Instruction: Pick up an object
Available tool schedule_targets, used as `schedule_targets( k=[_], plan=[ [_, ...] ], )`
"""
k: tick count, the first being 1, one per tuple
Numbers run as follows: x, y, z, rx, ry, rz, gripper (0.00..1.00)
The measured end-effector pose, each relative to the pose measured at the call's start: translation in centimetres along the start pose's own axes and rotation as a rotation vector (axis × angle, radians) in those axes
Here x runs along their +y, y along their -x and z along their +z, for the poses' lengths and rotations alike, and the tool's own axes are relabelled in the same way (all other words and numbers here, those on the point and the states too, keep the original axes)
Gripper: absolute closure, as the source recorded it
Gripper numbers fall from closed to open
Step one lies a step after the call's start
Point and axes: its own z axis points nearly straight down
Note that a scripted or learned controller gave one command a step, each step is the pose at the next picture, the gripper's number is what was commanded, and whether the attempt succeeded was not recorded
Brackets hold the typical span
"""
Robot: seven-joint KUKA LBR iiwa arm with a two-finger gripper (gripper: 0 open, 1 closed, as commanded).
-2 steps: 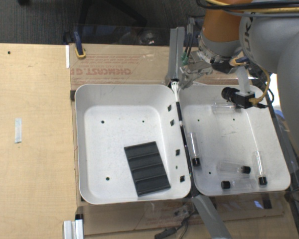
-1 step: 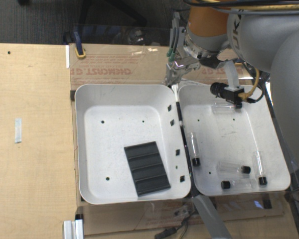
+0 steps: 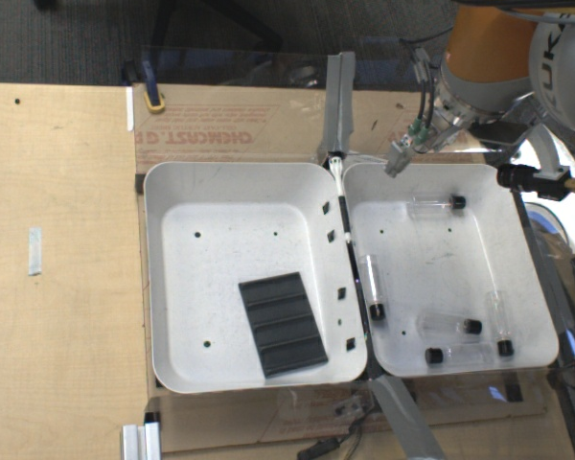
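Note:
A black ribbed block [image 3: 283, 323] lies flat in the left bin [image 3: 172, 257], toward its front. Several clear tubes with black caps lie in the right bin [image 3: 527, 286]: one near the back [image 3: 433, 204], one along the left wall [image 3: 372, 284], and a cluster at the front right [image 3: 455, 328]. My gripper [image 3: 401, 159] hangs over the back rim of the right bin, near its left corner, tilted down and to the left. It is above and apart from every tube, and I see nothing in it.
A grey divider bar [image 3: 339, 103] runs up between the bins at the back. Cardboard [image 3: 220, 127] lies behind the bins, and a bare wooden bench top [image 3: 57, 257] stretches to the left. The arm's orange band [image 3: 503, 8] fills the upper right.

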Motion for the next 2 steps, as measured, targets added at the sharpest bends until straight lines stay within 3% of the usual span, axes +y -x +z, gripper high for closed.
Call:
schedule_targets(
  k=[1, 2],
  plan=[
    [2.9, -0.5, -1.1, -0.001, -0.002, 0.523, 1.00],
    [2.8, -0.4, 3.9, 0.000, -0.003, 0.574, 1.00]
  ],
)
